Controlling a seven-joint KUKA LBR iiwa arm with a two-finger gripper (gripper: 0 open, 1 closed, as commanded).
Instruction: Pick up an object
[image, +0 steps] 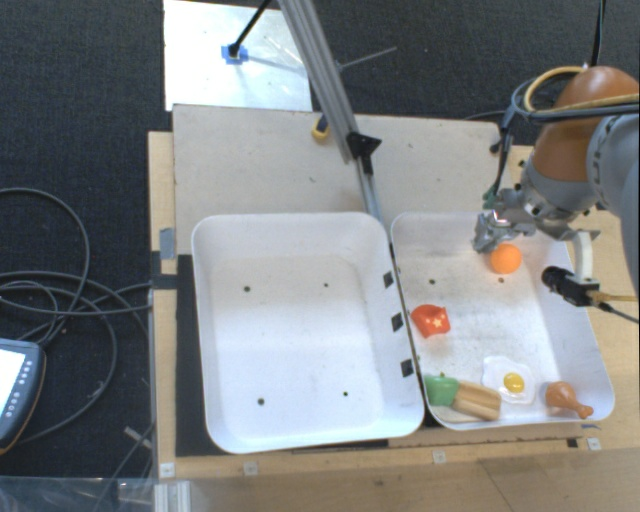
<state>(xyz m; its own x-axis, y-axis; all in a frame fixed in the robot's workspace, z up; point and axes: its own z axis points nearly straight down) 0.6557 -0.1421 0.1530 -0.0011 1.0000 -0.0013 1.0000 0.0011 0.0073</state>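
- The end effector (492, 236) is seen at the far end of the right bin (585, 340), hanging from the grey arm (610, 150) that reaches in from the right, with an orange band above the wrist.
- How far the end effector is spread cannot be told; it is small and partly masked by the wrist.
- An orange ball (506, 259) is found just beside the end effector, on its near right side; whether they touch cannot be told, and nothing is seen gripped.
- A red piece (430, 319) is placed nearer the middle of the same bin, close to its left wall.
- A toy fried egg (510, 379) is laid toward the bin's near end, between a tan bread-like stick (476, 402) and a brown drumstick shape (567, 399).
- A green piece (439, 387) is set against the left end of the tan stick, in the near left corner.
- The left bin (215, 300) is seen alongside, its white floor marked with a few dark dots.
- Both bins are carried by the tabletop (250, 160), pale and bare behind them.
- Black cables (70, 290) are looped over the dark floor to the left.
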